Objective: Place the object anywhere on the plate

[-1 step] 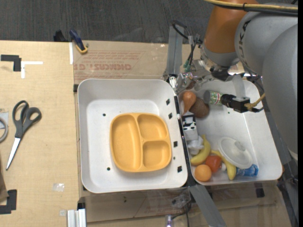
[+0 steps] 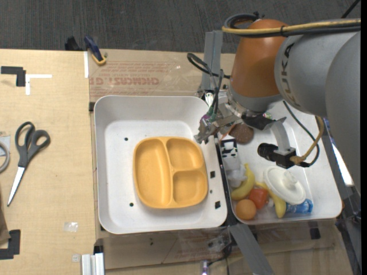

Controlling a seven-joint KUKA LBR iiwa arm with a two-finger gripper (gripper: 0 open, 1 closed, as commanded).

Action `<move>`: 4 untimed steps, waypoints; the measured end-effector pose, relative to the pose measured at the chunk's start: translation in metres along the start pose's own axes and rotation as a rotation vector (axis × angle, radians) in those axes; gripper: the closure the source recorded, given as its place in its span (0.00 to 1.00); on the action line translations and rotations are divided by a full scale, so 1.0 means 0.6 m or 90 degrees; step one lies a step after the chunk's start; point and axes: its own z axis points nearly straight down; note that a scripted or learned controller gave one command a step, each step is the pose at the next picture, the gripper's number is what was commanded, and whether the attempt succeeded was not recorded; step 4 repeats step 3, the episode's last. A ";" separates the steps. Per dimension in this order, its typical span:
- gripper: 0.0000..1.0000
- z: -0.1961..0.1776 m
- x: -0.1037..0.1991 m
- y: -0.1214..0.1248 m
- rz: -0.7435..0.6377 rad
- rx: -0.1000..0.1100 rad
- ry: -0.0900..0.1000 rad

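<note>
The gripper [image 2: 229, 132] hung above the right bin [image 2: 330, 202] at frame centre, fingers' state untellable, apparently reaching for fruit, the sectioned yellow plate [image 2: 170, 172] awaiting.

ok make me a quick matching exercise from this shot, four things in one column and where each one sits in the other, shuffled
Things:
1. plate
2. scissors
3. orange
4. gripper

Places:
A. on the bench left of both bins
B. near the front of the right bin
C. above the strip between the two bins
D. in the left bin

Pairs: 1-D, 2-A, 3-B, 4-C
</note>
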 end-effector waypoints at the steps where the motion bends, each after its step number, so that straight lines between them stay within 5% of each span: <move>1: 1.00 -0.087 0.149 -0.040 -0.039 -0.001 0.000; 2: 1.00 -0.176 0.231 -0.074 -0.064 -0.001 -0.001; 3: 0.00 -0.176 0.231 -0.074 -0.064 -0.001 -0.001; 4: 0.00 -0.176 0.231 -0.074 -0.064 -0.001 -0.001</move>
